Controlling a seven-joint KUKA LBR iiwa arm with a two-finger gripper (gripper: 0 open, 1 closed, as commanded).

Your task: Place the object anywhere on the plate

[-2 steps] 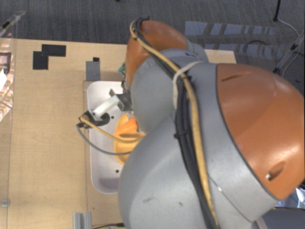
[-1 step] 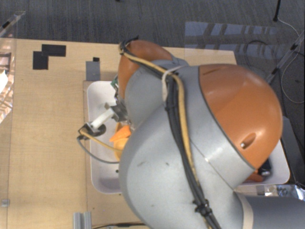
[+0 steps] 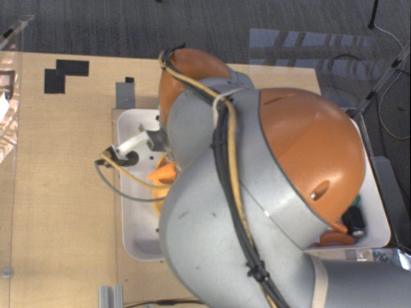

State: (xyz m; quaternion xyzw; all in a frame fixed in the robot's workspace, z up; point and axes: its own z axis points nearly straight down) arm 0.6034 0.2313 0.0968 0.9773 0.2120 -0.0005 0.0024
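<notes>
One grey arm [image 3: 257,204] hides most of two white bins [image 3: 131,191]. One orange object [image 3: 164,172] lies in the left bin, just below the gripper [image 3: 154,140], whose state I cannot tell; another orange piece [image 3: 334,238] sits far right

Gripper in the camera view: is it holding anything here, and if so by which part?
It cannot be told. The arm covers the gripper and most of the left bin; an orange object peeks out beside it, with no visible grasp.

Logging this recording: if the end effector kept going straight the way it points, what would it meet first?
Probably the orange object in the left bin; the arm hides the end effector, so depth is uncertain.
</notes>
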